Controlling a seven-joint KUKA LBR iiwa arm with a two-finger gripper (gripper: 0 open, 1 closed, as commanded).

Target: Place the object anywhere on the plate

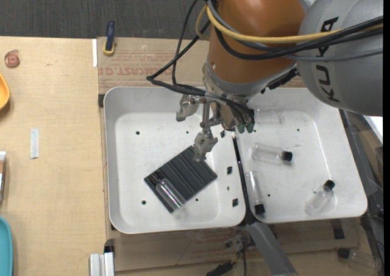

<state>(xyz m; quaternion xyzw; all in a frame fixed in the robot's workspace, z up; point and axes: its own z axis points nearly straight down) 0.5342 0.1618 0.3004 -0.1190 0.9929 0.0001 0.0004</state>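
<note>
From my gripper [205, 142], whose state I cannot tell, the plate [183, 177] lies at seven o'clock, a vial [167, 194] on it.

The arm's orange band [256, 22] hides the far rim between the two bins [116, 147]. The pincer [207, 138] is small and cluttered — its fingers cannot be told apart. At the left edge, an orange thing [3, 92] and a teal one [5, 247] are cut off.
</note>
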